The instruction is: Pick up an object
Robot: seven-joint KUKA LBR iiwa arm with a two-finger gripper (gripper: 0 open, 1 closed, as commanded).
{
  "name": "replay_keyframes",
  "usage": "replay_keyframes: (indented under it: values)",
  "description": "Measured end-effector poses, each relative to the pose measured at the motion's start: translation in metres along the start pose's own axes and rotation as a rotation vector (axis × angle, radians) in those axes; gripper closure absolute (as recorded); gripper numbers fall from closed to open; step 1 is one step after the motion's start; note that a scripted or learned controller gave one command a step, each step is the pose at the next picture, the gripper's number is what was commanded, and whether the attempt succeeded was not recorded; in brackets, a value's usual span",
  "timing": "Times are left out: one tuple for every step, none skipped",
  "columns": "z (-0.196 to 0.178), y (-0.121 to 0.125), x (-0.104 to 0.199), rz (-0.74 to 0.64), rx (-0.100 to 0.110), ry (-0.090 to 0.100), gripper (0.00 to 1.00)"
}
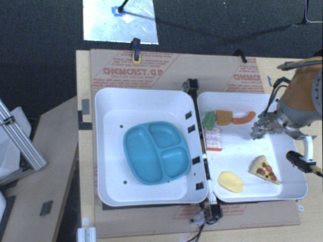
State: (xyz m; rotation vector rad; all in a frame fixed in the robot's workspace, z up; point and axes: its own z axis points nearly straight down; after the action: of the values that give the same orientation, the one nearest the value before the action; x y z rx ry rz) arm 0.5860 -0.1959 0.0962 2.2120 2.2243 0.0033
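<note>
- I counted one blue plate (pixel 156 152), one pizza slice (pixel 264 169), one yellow piece (pixel 230 181), one sausage (pixel 243 118).
- My gripper (pixel 259 131) hung just right of the sausage, apart from it; whether my fingers gaped, I couldn't tell.

The divided plate (pixel 157 152) lies in the left bin (pixel 108 135). In the right bin (pixel 298 188), the pizza slice (pixel 264 170) lies right of the potato (pixel 230 181), and the sausage (pixel 243 118) behind both.

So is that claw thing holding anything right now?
Gripper: low over the right bin; too small and blurred to tell whether it holds anything.
</note>
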Motion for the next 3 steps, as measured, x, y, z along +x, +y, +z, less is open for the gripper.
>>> replay_keyframes:
  values:
    - [-0.045, 0.006, -0.004, 0.001, -0.002, 0.000, 1.00]
    - [-0.093, 0.011, 0.004, -0.001, -0.001, 0.000, 1.00]
    - [-0.154, 0.019, 0.010, -0.001, -0.004, -0.001, 1.00]
